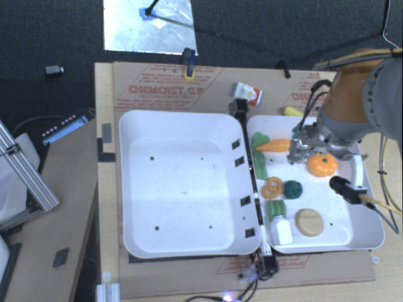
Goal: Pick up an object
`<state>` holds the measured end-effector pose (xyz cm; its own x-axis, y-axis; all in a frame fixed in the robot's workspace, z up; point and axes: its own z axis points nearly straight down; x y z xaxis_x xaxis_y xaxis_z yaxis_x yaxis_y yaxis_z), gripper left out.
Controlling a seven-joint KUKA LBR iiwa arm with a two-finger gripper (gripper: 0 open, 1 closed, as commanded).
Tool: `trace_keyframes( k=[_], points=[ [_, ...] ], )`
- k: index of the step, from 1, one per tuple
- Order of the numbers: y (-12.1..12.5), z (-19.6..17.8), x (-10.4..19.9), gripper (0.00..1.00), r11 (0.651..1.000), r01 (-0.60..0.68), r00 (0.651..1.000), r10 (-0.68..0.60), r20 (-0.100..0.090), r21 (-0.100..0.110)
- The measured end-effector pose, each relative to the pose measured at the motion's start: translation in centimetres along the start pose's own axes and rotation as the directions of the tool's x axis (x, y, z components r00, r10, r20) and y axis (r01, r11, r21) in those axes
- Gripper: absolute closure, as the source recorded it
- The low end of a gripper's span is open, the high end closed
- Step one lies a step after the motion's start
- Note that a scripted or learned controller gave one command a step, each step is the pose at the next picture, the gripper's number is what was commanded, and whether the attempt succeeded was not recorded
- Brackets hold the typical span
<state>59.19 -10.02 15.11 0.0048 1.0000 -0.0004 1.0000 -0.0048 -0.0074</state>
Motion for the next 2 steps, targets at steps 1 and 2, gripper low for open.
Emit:
trace_keyframes(
  k=[1,2],
  points=[
    [-0.8,7.1,1.3,1.0,1.0,0.006,1.0,-0.006,-0.001,-0.004],
    [-0.2,-3.9,6.8,1.0,1.0,0.013,1.0,-0.013,-0.001,-0.016]
  ],
)
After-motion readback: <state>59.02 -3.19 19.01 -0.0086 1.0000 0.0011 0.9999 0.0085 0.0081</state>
